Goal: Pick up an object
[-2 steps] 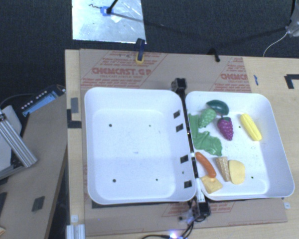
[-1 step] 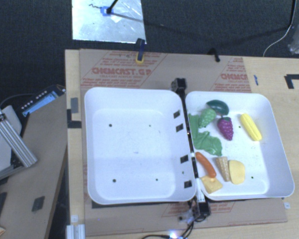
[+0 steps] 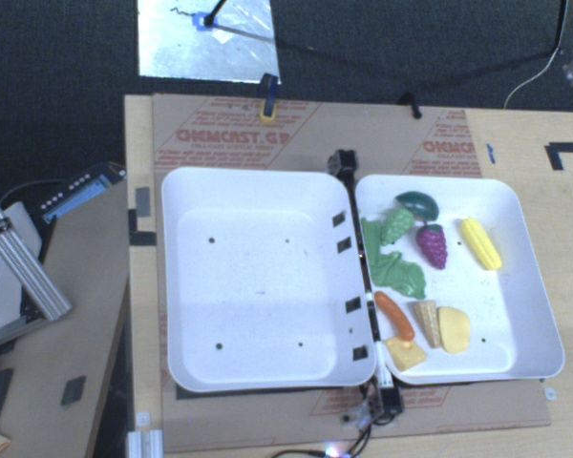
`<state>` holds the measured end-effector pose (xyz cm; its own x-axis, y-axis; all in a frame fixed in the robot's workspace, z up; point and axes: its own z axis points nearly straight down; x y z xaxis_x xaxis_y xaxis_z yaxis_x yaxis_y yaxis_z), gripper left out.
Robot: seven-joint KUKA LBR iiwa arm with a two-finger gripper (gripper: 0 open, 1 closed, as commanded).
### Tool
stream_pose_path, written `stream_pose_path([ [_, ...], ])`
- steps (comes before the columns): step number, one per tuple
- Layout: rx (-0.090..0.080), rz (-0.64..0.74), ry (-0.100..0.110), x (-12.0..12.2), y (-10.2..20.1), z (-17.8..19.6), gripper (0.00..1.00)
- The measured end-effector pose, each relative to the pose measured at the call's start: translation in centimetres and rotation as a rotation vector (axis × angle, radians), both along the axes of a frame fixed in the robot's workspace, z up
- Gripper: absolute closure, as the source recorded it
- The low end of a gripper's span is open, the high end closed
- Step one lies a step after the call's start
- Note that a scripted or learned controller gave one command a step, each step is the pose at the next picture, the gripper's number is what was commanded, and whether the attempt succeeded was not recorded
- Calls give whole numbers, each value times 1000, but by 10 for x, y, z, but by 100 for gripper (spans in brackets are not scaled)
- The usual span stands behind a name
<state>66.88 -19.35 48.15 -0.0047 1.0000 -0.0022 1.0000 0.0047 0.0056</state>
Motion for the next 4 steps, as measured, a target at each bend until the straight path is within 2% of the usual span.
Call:
stream_pose_path([
  [2, 0, 1, 1, 0, 3, 56, 100],
  [3, 2, 0, 8, 0, 13, 0, 100],
  [4, 1, 0, 0, 0, 16, 31, 100],
])
